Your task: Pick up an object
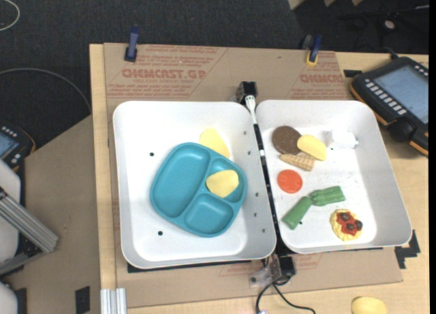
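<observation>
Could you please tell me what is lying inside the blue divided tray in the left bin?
One pale yellow piece lies in the blue tray. Another yellow piece pokes out behind its rim, partly covered.

Bright, even overhead light, soft shadows, mild glare on the white bins (129, 169), slight overall softness.

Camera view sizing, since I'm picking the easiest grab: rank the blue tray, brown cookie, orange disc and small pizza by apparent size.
1. blue tray, by far largest
2. brown cookie
3. small pizza and orange disc look about alike; I can't separate them.
</observation>
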Available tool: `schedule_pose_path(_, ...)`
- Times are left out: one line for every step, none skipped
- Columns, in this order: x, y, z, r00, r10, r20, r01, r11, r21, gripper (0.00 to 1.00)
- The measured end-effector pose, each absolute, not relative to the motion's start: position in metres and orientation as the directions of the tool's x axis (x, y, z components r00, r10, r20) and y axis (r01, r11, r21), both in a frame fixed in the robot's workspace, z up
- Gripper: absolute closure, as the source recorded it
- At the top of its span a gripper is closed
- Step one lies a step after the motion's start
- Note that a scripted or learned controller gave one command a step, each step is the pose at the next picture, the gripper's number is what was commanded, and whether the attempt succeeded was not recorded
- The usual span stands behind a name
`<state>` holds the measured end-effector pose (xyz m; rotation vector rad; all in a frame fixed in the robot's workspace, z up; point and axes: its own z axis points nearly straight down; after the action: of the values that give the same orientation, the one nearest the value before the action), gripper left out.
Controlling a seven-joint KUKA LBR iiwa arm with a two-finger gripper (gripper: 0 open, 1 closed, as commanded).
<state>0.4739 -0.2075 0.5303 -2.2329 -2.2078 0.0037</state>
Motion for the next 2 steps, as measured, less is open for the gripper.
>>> schedule_pose_path(0.480,-0.203,0.542,-0.001,1.000,-0.004,1.000,0.001,0.005,1.00)
schedule_pose_path(0.480,-0.203,0.553,-0.001,1.000,-0.007,1.000,0.001,0.009,1.00)
